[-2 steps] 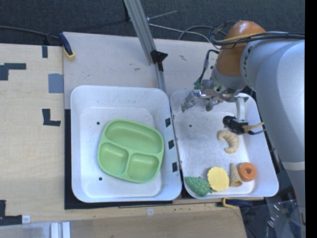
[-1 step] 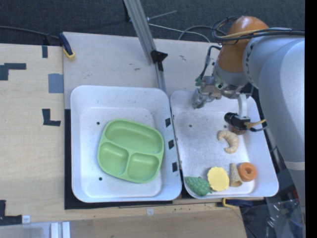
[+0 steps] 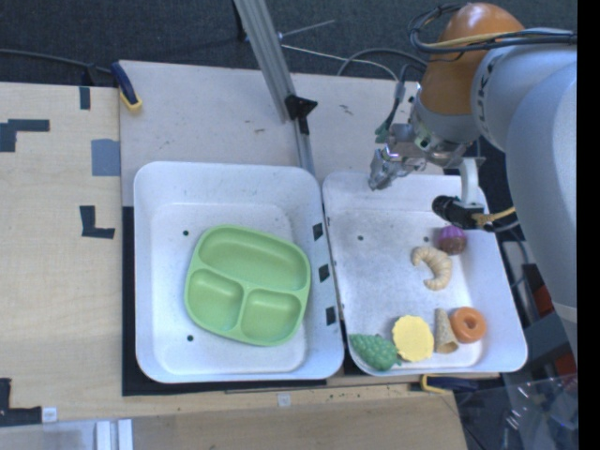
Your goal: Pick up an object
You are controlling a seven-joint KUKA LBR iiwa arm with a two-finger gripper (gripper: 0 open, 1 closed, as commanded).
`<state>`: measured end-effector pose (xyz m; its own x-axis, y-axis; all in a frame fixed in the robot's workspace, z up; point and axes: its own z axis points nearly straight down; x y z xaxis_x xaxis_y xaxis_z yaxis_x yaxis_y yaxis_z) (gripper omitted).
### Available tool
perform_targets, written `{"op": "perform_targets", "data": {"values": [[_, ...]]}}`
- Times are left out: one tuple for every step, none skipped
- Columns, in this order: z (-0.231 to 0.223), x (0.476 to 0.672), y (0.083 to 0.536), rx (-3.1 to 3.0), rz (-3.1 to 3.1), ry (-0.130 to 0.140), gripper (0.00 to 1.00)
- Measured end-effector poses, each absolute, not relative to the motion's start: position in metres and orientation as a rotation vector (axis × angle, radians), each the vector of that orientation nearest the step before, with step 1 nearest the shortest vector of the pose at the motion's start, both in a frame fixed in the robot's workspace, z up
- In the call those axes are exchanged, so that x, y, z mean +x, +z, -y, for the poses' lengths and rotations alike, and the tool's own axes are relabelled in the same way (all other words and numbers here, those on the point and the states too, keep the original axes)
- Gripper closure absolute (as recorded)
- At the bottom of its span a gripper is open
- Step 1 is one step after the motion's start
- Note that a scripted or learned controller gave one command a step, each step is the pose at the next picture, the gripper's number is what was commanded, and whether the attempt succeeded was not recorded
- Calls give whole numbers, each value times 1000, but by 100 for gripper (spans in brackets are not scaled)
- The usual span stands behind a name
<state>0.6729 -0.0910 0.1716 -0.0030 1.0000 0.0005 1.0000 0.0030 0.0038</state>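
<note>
- The gripper (image 3: pixel 382 174) hangs at the upper edge of the right bin (image 3: pixel 375 251), near the top centre-right of the frame, its metal fingers pointing down at the bin's far left corner.
- The fingers look drawn close together with nothing between them, though they are small and somewhat blurred.
- The grey arm (image 3: pixel 525 101) comes in from the upper right, its orange band (image 3: pixel 469 50) just above the wrist.
- The things to pick lie in the right bin, all toward its right and lower parts, well apart from the gripper.
- A small purple piece (image 3: pixel 452 240) sits by the bin's right wall, with a pale, curved croissant-like piece (image 3: pixel 434 267) just below and left of it.
- Along the bin's lower edge, from left to right: a knobbly green piece (image 3: pixel 375 351) in the lower left corner, a flat yellow round (image 3: pixel 412 337) beside it, a tan wedge (image 3: pixel 443 332) and an orange ring like a doughnut (image 3: pixel 468 324), these last two touching.
- The left bin (image 3: pixel 159 195) holds a light green divided plate (image 3: pixel 247 285) with three compartments, lying flat in the middle.
</note>
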Motion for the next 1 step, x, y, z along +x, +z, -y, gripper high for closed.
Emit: {"op": "perform_targets", "data": {"values": [[89,671,215,2217,-2222,4,100]]}}
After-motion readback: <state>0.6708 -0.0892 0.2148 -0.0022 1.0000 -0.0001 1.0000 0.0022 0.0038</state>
